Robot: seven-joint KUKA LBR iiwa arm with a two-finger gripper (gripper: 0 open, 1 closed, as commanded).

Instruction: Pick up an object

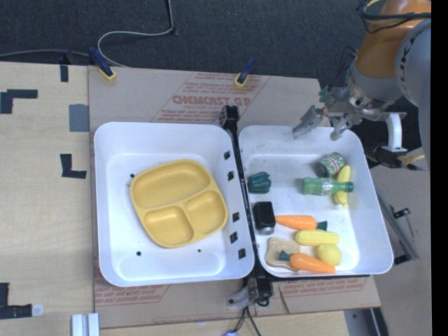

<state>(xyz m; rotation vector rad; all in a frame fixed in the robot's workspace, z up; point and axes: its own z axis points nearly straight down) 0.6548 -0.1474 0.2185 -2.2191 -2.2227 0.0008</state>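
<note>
My gripper (323, 127) hangs over the far edge of the right bin (371, 219), its two fingers spread apart, open, with nothing between them. Just below it in that bin lie a small can (331, 164), a green bottle (320, 185) and a yellow banana (343, 185). Further left sit a green pepper (258, 182) and a black block (264, 215). Toward the near edge are a carrot (297, 222), a corn cob (317, 238), a lemon (330, 255), a second carrot (310, 263) and a wooden board (278, 247).
The left bin (112, 187) holds a yellow divided plate (180, 201). A black clip rail (236, 180) runs between the two bins. The arm's orange band (392, 19) rises at the far right, above the bench.
</note>
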